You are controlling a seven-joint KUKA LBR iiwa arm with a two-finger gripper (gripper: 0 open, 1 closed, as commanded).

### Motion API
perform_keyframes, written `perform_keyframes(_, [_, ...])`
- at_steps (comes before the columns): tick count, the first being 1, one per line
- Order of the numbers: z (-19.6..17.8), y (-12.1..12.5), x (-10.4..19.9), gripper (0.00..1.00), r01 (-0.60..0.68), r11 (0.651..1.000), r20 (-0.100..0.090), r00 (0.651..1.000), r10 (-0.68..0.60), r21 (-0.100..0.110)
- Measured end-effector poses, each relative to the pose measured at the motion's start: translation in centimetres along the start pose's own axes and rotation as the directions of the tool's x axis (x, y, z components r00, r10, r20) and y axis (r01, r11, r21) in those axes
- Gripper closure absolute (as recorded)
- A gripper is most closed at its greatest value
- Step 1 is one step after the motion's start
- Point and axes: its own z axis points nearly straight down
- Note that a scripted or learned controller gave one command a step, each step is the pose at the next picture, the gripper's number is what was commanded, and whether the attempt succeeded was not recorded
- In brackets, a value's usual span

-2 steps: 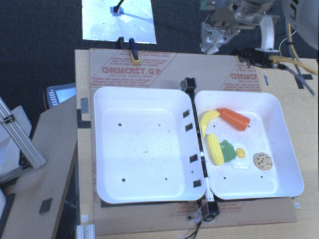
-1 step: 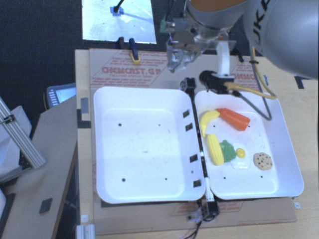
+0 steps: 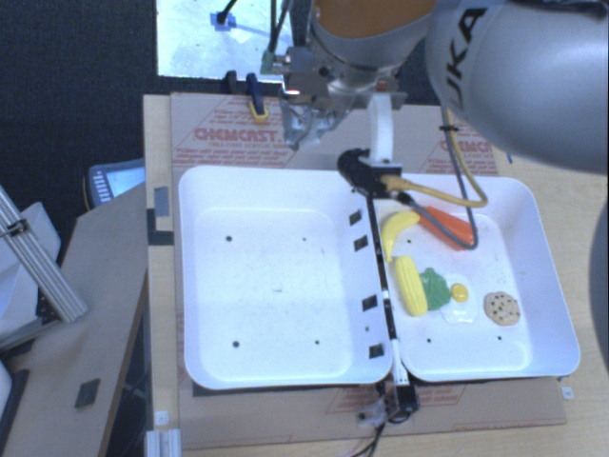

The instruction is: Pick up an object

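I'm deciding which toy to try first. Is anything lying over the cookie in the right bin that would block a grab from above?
Nothing visible does. The cookie lies flat and alone near the right bin's front right, apart from the fried egg. The gripper is behind the bins.

In my right-hand white plastic bin [image 3: 547, 255] I see a yellow toy banana [image 3: 398, 228], an orange toy carrot [image 3: 443, 222], yellow corn cob [image 3: 410, 285], green leafy piece [image 3: 436, 288], white-and-yellow fried egg [image 3: 458, 300], and tan dark-speckled cookie [image 3: 501, 307].
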Motion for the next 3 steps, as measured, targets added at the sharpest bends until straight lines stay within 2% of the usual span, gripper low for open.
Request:
perform_keyframes(1, [-0.5,-3.7,3.6,1.00,0.000,1.000,0.000,1.000,0.000,0.001])
perform_keyframes(2, [-4.9,-9.0,3.4,1.00,-0.002,1.000,-0.001,1.000,0.002,-0.004])
perform_keyframes(3, [-11.4,-11.8,3.4,1.00,-0.003,1.000,-0.003,1.000,0.003,-0.007])
